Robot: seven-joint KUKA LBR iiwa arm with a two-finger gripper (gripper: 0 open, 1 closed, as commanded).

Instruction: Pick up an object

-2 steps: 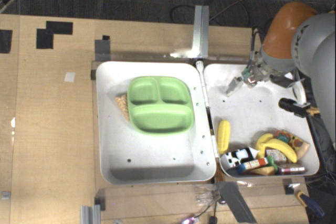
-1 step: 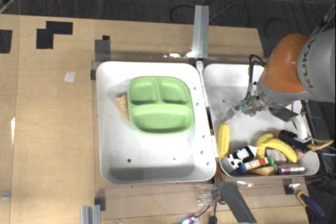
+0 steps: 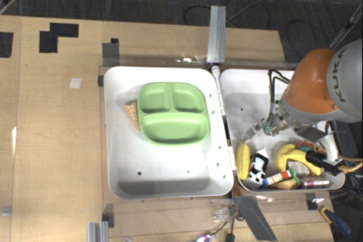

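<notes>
Arm down in the right bin (image 3: 249, 88), reaching for the toy pile, nothing grabbed yet as far as I can see.

From the overhead camera: the arm (image 3: 309, 88) comes in from the right and bends down over the right bin, with the jaws (image 3: 270, 126) low near the bin's middle, just above and left of the clutter. Honestly can't tell whether they're apart or together, too small and dark there. The stuff to pick sits along the bin's near edge: a banana (image 3: 243, 160) standing lengthwise on the left, a black-and-white toy (image 3: 258, 168) just beside it, a second banana (image 3: 295, 157) further right, plus a marker (image 3: 279, 179). I'd say it's the approach step; next it needs to settle over one item and close cleanly without nudging the neighbours. The left bin (image 3: 164, 178) holds a green divided plate (image 3: 172, 112) with something tan (image 3: 132, 115) tucked at its left edge.
</notes>
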